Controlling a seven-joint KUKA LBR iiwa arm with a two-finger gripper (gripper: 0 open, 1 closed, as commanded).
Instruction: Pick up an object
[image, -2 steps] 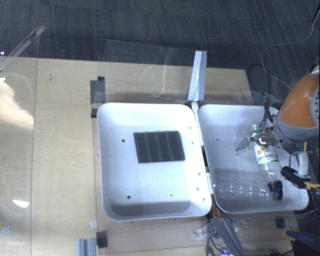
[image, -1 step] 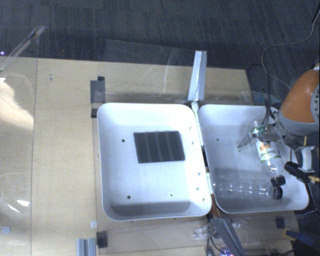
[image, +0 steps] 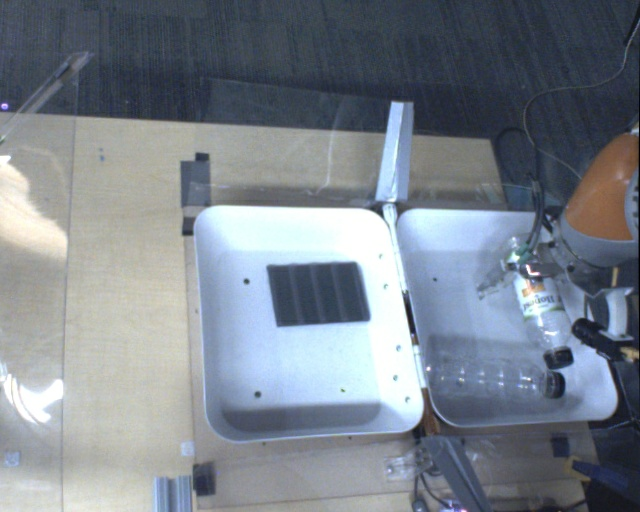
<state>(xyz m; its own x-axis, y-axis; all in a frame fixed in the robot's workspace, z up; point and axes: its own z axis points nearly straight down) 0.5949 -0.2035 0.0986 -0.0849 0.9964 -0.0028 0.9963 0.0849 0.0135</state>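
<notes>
You have the bench (image: 110, 330) carrying two white bins: the left bin (image: 215, 300) holds a dark ribbed pad (image: 318, 293), and the right bin (image: 440, 250) holds the things worth picking. The arm (image: 605, 205) reaches in over the right bin's far right side, its orange band just above the wrist.

Two clear plastic bottles lie in the right bin. The larger, an unlabelled bottle (image: 495, 379), lies on its side along the near wall, cap toward the right. The smaller, a labelled bottle (image: 535, 300), lies with its cap (image: 557, 356) pointing toward the near right corner, close by the other bottle's cap.

The gripper (image: 530, 262) sits low at the labelled bottle's upper end, touching or just above it. You cannot tell from this view whether its fingers are spread or closed, nor whether the bottle is between them.

Watch for these risks, as I judge them: clear, round bottles can roll or squirt out of a pinch taken near the end rather than the middle. A lift could tip the bottle, so it swings and drops. The two caps lie near each other, so a dragged bottle may knock its neighbour against the wall.
</notes>
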